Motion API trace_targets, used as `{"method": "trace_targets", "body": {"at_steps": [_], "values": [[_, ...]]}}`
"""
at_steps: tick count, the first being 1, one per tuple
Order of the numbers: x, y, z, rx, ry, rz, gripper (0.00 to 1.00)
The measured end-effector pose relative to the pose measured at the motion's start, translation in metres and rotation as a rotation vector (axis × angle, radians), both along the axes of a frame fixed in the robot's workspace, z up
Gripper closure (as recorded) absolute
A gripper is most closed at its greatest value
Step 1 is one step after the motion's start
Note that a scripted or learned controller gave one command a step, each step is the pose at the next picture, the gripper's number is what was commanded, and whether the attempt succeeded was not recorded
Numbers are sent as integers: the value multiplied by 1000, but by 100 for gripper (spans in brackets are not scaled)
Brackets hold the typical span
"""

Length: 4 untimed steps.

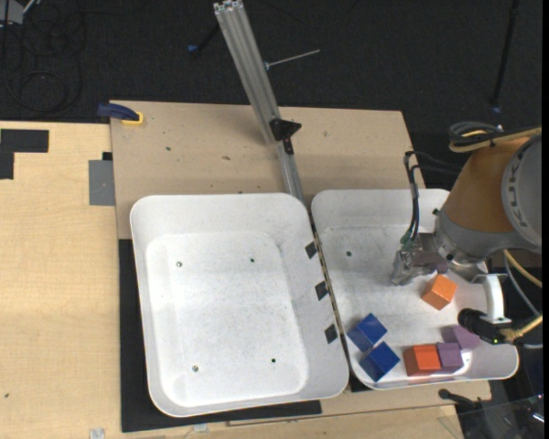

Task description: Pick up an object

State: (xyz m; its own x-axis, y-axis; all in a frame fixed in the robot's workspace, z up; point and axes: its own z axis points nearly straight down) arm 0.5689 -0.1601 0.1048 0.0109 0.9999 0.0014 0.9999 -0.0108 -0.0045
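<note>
Looking down from above, two shallow white bins are sitting side by side on the tabletop (210,149). The left bin (156,222) is showing a bare white floor. The right bin (366,213) is holding all the blocks.

The grey arm (494,204) with its orange band is reaching in from the right, and its hand (408,268) is hanging low over the middle of the right bin, pointing down toward the floor. Whether the hand is wide or narrow, I cannot tell; nothing is showing between its tips.

An orange block (439,292) is lying just beside the hand, to its lower right, apart from the tips. Two blue blocks (373,344) are sitting close together near the front left of that bin. Along the front rim, a red-orange block (424,358) is resting against a purple block (451,355), and another purple block (464,337) is lying just behind them.

A slanted metal rail (253,80) is rising from behind the bins, where they meet.
</note>
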Motion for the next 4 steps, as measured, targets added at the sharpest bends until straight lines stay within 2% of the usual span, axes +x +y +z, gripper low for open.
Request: {"method": "trace_targets", "body": {"at_steps": [2, 3, 4], "values": [[3, -11, 89, -2, -6, 7, 100], [5, -8, 152, -3, -9, 13, 100], [4, 51, 143, 2, -1, 16, 100]]}}
